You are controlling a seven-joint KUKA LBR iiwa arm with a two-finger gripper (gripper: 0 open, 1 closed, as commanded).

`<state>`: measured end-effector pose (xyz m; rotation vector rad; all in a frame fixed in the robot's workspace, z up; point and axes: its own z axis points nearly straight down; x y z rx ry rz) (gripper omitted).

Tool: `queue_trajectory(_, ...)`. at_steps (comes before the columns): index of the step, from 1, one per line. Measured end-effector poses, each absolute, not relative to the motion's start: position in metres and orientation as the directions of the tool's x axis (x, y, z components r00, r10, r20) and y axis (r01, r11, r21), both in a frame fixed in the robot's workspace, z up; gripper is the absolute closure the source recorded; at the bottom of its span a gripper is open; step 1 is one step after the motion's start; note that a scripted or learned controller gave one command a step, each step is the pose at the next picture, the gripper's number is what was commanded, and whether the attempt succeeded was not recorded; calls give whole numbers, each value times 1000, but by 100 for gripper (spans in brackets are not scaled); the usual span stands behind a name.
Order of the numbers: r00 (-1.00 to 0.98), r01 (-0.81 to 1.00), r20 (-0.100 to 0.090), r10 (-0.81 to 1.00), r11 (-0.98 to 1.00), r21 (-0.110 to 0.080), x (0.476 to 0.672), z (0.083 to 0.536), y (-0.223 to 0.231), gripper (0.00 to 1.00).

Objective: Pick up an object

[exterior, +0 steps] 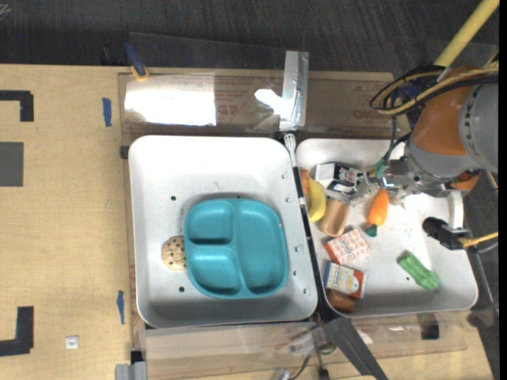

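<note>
Orange toy carrot (379, 208) lying in right bin (463, 295), upper middle part, tilted, just below the gripper (379, 181). Left of it a yellow banana (315, 199) and a copper can (337, 214), touching each other. Lower down, two red-and-white boxes (348, 248); towards lower right, a green piece (417, 269).

Grey arm (475, 129) entering from the right edge, orange band (440, 133) at upper right, wrist bent down and leftwards into the bin. Gripper low over the carrot's upper end — open or closed, cannot tell; contact with the carrot also unclear.

Left bin (150, 165) with a teal divided plate (236, 245) and a cookie (173, 252) at the plate's left rim.
</note>
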<state>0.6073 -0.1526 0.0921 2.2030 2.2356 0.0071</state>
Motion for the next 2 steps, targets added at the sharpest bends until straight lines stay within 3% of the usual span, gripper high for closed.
queue_trajectory(1,-15,1000,0,1000,15,6,607,102,-153,100)
queue_trajectory(2,126,992,2,992,-126,8,635,200,-83,100)
